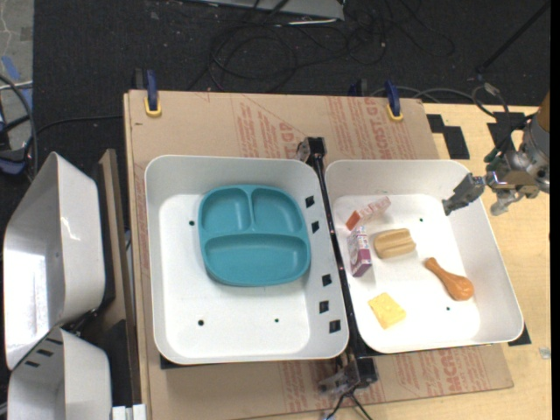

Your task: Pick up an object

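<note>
The right bin [490, 318] holds several small items. A pink and red packet [368, 211] lies at the back, with a purple carton [360, 252] and a tan bread roll [393, 242] side by side below it. An orange drumstick [450, 279] and a yellow cheese wedge [386, 310] lie nearer the front. My gripper [481, 198] hangs over the bin's back right edge, above and to the right of the drumstick. It is open, with nothing between its fingers.
The left bin [175, 322] holds a teal divided plate [254, 234]. A black divider [328, 252] runs between the two bins. Both rest on a cardboard sheet [262, 121] held by clamps. Grey tubs [52, 243] stand at the far left.
</note>
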